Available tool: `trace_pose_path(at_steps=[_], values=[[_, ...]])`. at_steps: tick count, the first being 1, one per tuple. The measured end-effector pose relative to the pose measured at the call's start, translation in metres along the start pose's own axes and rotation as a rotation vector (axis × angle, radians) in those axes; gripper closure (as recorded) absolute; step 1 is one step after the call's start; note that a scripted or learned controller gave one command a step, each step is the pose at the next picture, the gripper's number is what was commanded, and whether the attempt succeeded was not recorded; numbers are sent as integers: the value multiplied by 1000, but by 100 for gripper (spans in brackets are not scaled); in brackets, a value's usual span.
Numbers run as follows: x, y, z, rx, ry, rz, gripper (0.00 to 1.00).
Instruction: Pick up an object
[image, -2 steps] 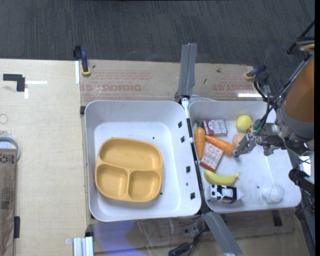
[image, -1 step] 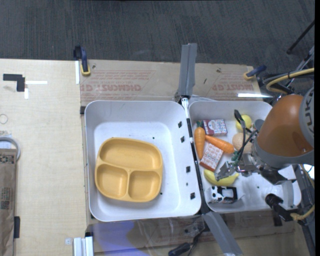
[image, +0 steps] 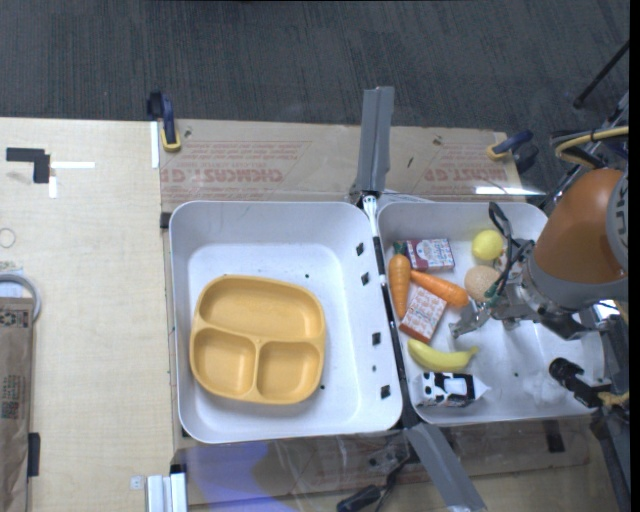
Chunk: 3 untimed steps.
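- The right bin (image: 520, 395) holds all the small objects, and the gripper (image: 478, 315) hangs inside it, reaching in from the arm's orange band (image: 590, 232) on the bin's right side
- Its metal fingers (image: 468, 322) point toward the bin's left part, and they look slightly parted with nothing gripped between them, though the view is too coarse to be sure
- Just beside the fingertips, toward the bin's front, lies a banana (image: 441, 353); whether the tips touch it cannot be told
- An orange carrot (image: 439, 288) lies aslant near the bin's middle, and a second carrot (image: 399, 284) runs along the bin's left wall
- Between the two carrots and the banana sits a small printed card packet (image: 423, 315)
- A red-and-white box (image: 431, 253) lies toward the bin's back, with a yellow lemon (image: 487, 245) to its right
- A pale round object (image: 481, 281) sits just in front of the lemon, close against the gripper body
- A black-and-white toy cow (image: 447, 388) lies at the bin's front, just in front of the banana
- The left bin (image: 200, 225) adjoins the right bin and holds a yellow divided plate (image: 260, 338)
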<state>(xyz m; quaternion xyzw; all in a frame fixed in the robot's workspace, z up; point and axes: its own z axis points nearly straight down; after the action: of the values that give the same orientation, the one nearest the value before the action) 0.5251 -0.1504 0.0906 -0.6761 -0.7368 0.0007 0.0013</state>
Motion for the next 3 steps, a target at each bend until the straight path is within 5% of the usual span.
trace_pose_path(at_steps=[1,2,3], values=[[0,0,0,0,0,0,0],[58,24,-100,-2,-1,-257,0],[76,49,-100,-1,-2,-337,0]])
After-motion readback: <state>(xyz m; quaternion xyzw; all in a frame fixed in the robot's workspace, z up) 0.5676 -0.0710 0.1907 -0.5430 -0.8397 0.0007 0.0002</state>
